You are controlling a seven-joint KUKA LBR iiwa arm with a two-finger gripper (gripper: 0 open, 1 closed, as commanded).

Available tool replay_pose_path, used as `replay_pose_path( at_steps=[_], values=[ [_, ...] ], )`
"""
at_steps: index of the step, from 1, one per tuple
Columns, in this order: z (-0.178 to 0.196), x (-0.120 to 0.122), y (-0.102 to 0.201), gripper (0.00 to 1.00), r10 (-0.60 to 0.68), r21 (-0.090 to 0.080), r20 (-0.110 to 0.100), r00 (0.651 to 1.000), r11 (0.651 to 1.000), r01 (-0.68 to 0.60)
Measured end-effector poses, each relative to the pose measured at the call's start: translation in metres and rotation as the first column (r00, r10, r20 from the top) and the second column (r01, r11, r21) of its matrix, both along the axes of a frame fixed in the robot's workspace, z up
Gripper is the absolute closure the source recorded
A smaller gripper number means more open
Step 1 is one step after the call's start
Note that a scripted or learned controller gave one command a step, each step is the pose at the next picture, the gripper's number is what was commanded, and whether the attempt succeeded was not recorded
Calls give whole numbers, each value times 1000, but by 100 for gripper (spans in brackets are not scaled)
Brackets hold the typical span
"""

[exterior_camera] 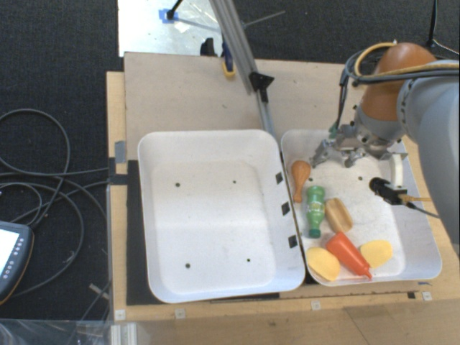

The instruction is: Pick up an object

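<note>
smooth white bin [424, 254] holds glossy orange cone [348, 252]; metal claw [346, 152] above.

It looked like a robotics lab: a plywood worktop [187, 92] carried two white bins [215, 214], loose black cables [43, 185] trailed over dark carpet [57, 49], and a control pendant [11, 254] lay at the left edge.

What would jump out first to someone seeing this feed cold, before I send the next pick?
The grey arm with its orange band stands out first, reaching in from the right with its gripper over the far end of the right bin. Next comes the bright toy food crowded at that bin's near end: a green bottle, an orange carrot and two yellow pieces on either side of it. The left bin beside it reads as a big white expanse.
</note>
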State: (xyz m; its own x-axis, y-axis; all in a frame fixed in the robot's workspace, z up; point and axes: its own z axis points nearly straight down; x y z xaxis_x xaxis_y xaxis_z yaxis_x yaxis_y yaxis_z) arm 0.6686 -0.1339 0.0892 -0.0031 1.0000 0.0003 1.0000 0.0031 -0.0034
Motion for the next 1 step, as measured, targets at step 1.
replay_pose_path(
  at_steps=[1],
  values=[
    [15,3,0,100,2,-1,9,1000,1000,-2]
  ],
)
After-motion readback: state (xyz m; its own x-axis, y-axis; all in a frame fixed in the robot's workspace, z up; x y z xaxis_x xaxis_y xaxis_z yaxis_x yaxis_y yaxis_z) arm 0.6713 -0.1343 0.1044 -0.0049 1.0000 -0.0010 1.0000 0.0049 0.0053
